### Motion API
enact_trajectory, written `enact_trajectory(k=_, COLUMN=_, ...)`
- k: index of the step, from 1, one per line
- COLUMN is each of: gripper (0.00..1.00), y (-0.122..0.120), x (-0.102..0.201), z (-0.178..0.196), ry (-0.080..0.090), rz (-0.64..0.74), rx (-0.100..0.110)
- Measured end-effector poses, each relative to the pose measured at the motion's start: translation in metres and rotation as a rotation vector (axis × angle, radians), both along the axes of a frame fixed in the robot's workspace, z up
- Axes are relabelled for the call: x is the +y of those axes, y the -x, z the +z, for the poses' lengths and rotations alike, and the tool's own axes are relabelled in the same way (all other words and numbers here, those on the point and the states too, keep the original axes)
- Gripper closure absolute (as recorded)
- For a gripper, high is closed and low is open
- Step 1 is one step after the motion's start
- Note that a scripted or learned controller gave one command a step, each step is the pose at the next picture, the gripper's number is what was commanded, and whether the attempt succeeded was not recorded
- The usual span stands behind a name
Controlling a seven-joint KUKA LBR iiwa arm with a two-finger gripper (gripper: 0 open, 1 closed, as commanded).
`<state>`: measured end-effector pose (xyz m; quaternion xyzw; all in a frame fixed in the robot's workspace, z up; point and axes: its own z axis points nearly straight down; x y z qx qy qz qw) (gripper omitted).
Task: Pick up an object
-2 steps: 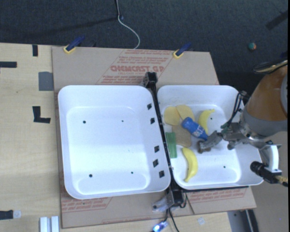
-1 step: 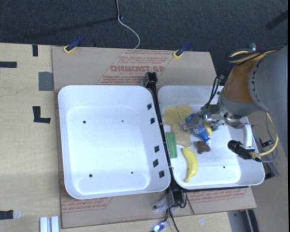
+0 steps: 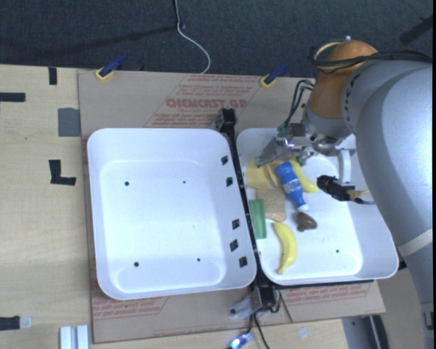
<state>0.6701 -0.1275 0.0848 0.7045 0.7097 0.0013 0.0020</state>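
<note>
- The two-finger gripper point(image 3: 282, 149) hung at the far end of the right white bin point(image 3: 363, 257); whether it was parted or closed I cannot tell.
- Nearest it lay the blue-and-white plastic bottle point(image 3: 291, 185); a straight descent onto its middle looked the best approach.
- A yellow banana point(image 3: 286, 246), a green flat block point(image 3: 257, 217), a pale yellow sheet point(image 3: 259, 178) and a small brown lump point(image 3: 306, 223) crowded around the bottle, risking a snagged grasp.

Open left bin point(image 3: 160, 217) (clutter rightward)
</note>
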Motion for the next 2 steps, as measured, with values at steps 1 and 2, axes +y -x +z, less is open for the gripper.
enact_trajectory(k=1, gripper=0.0, y=0.002, x=0.035, z=-0.001, ry=0.0, rz=-0.004, rx=0.006)
enact_trajectory(k=2, gripper=0.0, y=0.107, x=0.002, z=0.0, ry=-0.001, rz=-0.012, rx=0.01)
